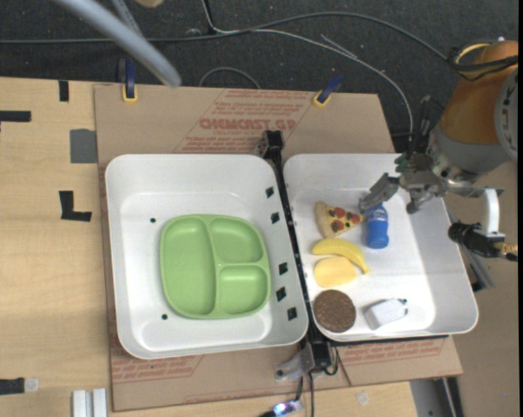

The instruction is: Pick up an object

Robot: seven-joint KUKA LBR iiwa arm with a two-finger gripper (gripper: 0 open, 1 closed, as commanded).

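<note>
Nearest us, the right bin [448, 315] carries a white block [385, 313], a brown disc [334, 310], a yellow banana [340, 249] and a pizza slice [334, 220]. The blue bottle [377, 229] stands just under the gripper [395, 193], fingers spread, pinching nothing. The left bin [127, 233] holds a green divided plate [215, 264].

We're looking at a light wooden bench [36, 259] with a brown cardboard sheet [235, 120] lying on it, dark carpet [331, 7] running behind, thin cables [244, 29] trailing across it.
</note>
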